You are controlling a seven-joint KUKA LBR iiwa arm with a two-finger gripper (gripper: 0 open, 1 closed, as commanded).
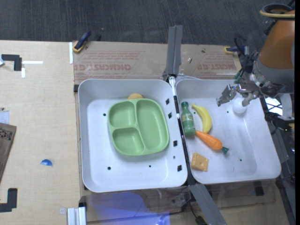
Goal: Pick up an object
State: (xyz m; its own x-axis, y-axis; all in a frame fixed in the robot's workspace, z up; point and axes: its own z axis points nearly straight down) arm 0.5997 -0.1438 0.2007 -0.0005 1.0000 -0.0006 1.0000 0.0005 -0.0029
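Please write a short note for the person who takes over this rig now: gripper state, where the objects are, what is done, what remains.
Gripper: over the right bin, upper part, holding nothing visible.
Right bin: green bottle, banana, carrot, cracker, small white object near the gripper.
Left bin: green divided plate, with a yellowish item behind it.
Done: nothing lifted. Left: grasp and lift one object.

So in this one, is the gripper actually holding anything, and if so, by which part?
It cannot be told. The gripper hangs over the right bin's far corner with a small white object right under it, but no grasp between the fingers is visible.
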